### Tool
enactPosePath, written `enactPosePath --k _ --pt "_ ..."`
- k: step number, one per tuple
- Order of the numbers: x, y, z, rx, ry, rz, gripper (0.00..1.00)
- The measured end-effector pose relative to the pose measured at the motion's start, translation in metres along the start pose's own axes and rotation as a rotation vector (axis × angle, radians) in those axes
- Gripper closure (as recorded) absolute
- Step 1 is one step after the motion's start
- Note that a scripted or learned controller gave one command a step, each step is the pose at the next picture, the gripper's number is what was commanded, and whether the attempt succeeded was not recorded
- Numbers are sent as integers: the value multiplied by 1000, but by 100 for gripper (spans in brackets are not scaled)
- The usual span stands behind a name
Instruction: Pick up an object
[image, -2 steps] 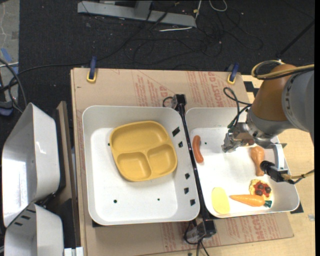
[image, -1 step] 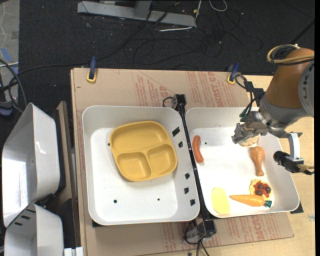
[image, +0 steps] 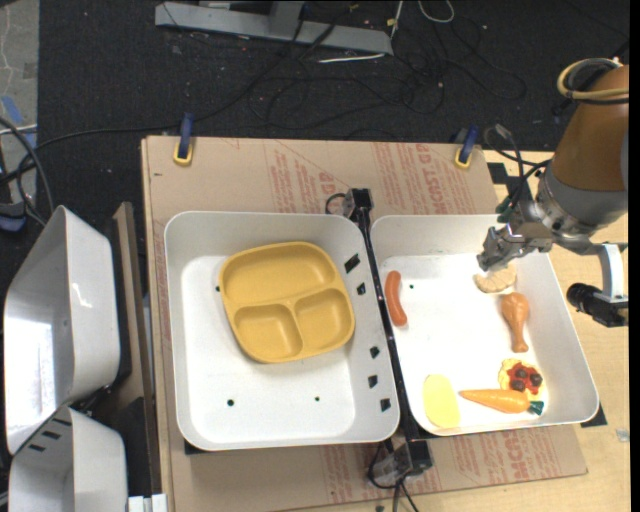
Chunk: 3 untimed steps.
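1. The tool (image: 497, 258) sat low in the right bin (image: 455, 325), right over a pale beige food piece (image: 494, 283); honestly couldn't tell its state.
2. Looked like the reach-and-grab step, nothing lifted yet.
3. Next it'd need a firm pinch, then a straight lift clear of the drumstick (image: 515, 316) nearby.

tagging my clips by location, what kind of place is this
Probably a robotics lab test bench, not a kitchen. Two white bins sit on a clamped cardboard sheet, loose cables trail over the dark floor, and the food is toy-like: a carrot and drumstick.
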<state>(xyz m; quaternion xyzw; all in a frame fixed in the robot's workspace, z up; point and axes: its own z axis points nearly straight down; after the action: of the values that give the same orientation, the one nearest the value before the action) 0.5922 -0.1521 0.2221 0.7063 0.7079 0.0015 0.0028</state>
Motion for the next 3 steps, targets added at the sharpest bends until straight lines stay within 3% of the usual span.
enactPosePath --k 1,3 --pt "50 5 8 7 3 -5 100" --pt "169 25 -13 4 4 -7 100"
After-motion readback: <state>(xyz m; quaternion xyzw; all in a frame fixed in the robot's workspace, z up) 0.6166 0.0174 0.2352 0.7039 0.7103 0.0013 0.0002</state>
